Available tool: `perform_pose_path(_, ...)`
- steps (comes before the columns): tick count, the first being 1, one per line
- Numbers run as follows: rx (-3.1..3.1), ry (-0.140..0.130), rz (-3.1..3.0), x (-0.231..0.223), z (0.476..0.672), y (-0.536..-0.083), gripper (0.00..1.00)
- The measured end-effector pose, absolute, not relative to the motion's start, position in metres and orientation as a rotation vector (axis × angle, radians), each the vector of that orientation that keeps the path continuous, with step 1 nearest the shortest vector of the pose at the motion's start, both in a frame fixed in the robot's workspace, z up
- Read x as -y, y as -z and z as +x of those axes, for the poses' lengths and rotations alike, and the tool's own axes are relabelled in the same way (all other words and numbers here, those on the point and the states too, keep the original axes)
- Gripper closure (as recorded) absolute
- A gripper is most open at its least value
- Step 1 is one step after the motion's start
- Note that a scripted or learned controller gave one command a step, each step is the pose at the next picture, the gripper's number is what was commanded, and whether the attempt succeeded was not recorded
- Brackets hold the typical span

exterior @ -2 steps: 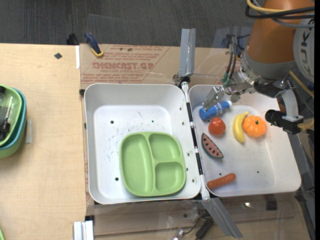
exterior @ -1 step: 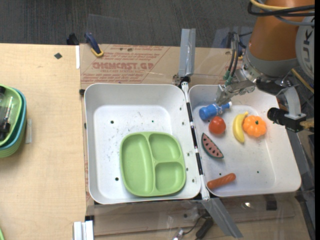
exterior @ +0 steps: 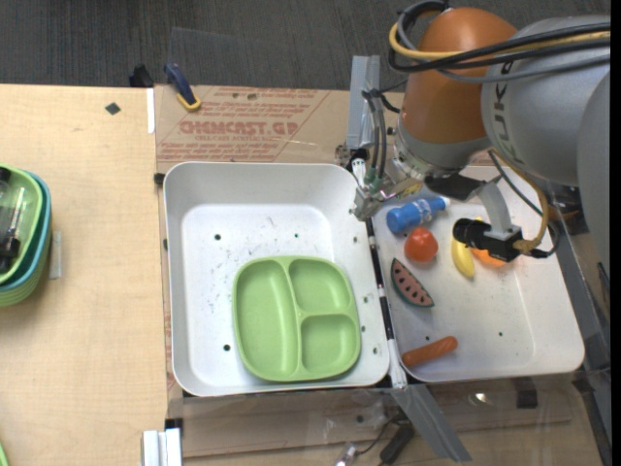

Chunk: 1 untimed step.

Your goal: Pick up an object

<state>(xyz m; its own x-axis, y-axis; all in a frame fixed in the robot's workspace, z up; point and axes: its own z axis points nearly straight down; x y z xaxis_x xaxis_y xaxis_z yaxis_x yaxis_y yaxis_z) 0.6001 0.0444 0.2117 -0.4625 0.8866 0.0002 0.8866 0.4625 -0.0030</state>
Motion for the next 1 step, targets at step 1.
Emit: perform_pose_path(1,2.573,-0.004,-1.801,-0.1266,0.6273,-0.1376,1.00)
